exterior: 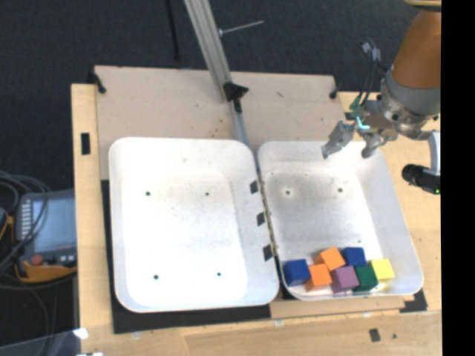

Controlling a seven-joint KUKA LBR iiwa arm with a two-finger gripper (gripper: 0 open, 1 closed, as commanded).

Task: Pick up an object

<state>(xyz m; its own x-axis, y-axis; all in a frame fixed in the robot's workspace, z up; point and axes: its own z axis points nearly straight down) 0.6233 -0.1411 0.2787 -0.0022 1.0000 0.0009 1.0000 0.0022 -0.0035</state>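
Several small coloured cubes lie bunched at the near edge of the right bin [386, 191]: a blue cube [296, 271], two orange cubes [332, 258] [320, 274], a purple cube [345, 277], a green cube [366, 276], a yellow cube [383, 268] and another blue cube [355, 256]. My gripper [350, 147] hangs above the far edge of the right bin, well away from the cubes. Its two fingers are spread apart with nothing between them.
The left bin [122, 199] sits beside the right one, with black clips along the seam between them. A slanted metal rail [211, 43] rises behind the bins. A control pendant [44, 232] and cables lie off the bench at the left.
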